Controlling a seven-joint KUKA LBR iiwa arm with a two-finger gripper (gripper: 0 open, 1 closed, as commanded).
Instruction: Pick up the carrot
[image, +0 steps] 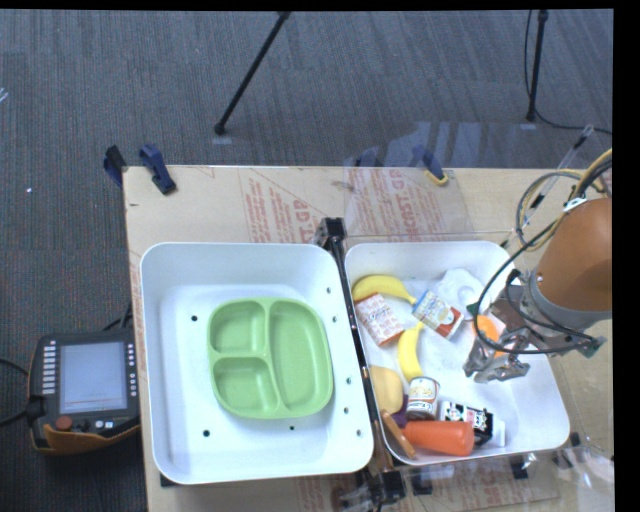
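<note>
The carrot (438, 437) is an orange tapered piece lying flat along the front wall of the right bin (545, 415), its narrow end pointing left. My gripper (497, 367) hangs over the right half of that bin, up and to the right of the carrot and apart from it. Nothing shows in its grasp. Just behind the gripper sits a small round orange item (487, 327), partly hidden by the wrist.
The right bin also holds two bananas (382, 288) (409, 350), a snack packet (378, 320), a small carton (437, 312), a can (422, 395) and a black-and-white box (478, 420) touching the carrot. A green divided plate (270, 357) lies in the left bin (165, 300).
</note>
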